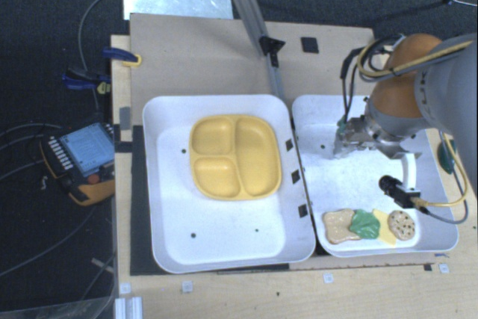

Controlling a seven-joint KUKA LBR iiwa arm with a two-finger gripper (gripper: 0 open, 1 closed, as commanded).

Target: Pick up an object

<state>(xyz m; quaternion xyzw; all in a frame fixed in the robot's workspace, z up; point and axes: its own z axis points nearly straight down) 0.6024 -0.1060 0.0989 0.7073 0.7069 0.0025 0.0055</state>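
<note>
A grey robot arm (437, 90) with an orange band reaches in from the right, its gripper (345, 137) lowered over the right bin (328, 110), near that bin's upper left corner. Whether the gripper is spread or pressed together I cannot tell; nothing shows clearly between its tips.

Well below the gripper, along the near edge of the same bin, lies a row of small toy foods touching one another: a slice of toast (340, 225), a green leafy piece (365, 223), a yellow wedge (385, 228) and a round cookie (402, 224). All rest on the bin floor, well apart from the gripper.

To the gripper's left, in the left bin (224, 235), sits a yellow tray (234, 157) with three compartments.
</note>
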